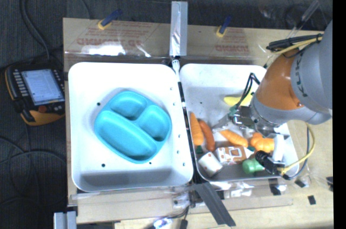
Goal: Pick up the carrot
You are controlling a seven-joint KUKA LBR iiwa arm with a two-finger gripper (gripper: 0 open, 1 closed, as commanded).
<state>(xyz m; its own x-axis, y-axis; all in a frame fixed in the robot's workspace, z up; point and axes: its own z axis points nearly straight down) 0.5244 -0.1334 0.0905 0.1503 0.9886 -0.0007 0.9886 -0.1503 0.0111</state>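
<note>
Grey arm's pincer [254, 124] low in right white bin [216, 79], over orange tapered carrot [235, 138]; pincer state cannot be told.

Several orange, tapered toy carrots lie in the right bin. A long orange carrot [195, 129] lies lengthwise against the bin's left wall, touching a second carrot [206, 135] beside it; another [234, 138] lies crosswise near the middle.
</note>
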